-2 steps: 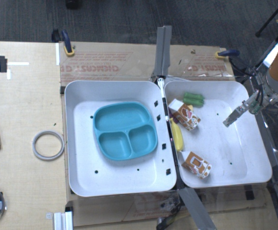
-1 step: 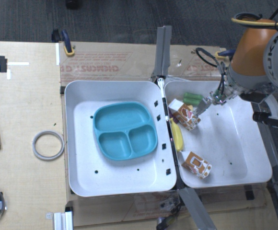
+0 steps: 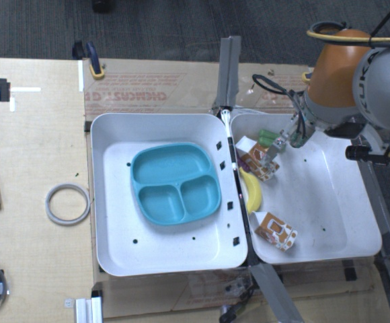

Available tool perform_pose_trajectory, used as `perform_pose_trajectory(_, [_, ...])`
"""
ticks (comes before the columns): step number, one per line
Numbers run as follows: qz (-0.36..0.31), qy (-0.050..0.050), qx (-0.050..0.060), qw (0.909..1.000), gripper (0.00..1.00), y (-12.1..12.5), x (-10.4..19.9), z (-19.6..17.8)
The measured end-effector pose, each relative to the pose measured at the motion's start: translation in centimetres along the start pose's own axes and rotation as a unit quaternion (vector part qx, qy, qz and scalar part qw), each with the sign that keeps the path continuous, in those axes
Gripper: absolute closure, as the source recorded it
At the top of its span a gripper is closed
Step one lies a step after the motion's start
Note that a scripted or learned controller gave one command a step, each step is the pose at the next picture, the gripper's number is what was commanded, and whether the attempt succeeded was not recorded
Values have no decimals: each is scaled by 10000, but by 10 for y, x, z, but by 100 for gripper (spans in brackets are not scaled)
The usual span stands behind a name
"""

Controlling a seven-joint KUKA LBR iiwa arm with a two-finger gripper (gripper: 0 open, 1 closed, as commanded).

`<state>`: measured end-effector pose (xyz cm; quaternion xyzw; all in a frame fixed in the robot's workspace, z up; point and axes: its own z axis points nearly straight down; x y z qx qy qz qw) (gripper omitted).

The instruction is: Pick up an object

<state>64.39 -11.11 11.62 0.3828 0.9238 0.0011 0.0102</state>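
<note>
Nearest the camera, at the front of the right bin (image 3: 356,247), lies a small orange-and-white carton (image 3: 276,231), tilted and apart from the rest. Just behind it a banana (image 3: 251,190) rests against the bin's left wall, beside the divider that separates it from the left bin (image 3: 107,180), where a blue sectioned tray (image 3: 176,183) sits by itself. Farther back, in the right bin's rear left corner, a second patterned carton (image 3: 261,163) lies touching a green object (image 3: 267,138) and something white behind them — a tight little cluster.

The gripper (image 3: 278,147) is down at that cluster, its tip right above or against the patterned carton; from this slant I cannot tell whether it is released or clenched, nor whether anything sits in it. No object looks lifted clear of the bin floor.

Judging by position, the patterned carton is the likely target. It looks like a light cardboard box — stiff enough to pinch but easy to crush or tip, with smooth printed faces that may slip. The best hold would be across its narrow sides, near the middle, so it does not swing. Its neighbours crowd it on the rear side, so a closing grasp could nudge the green object or catch two things at once.
</note>
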Motion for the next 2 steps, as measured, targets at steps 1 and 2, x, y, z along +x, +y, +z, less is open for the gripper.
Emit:
perform_pose_trajectory(1, [39,18,20,10000,0,13,-7,2])
perform_pose_trajectory(2, [40,11,14,10000,0,14,-7,2])
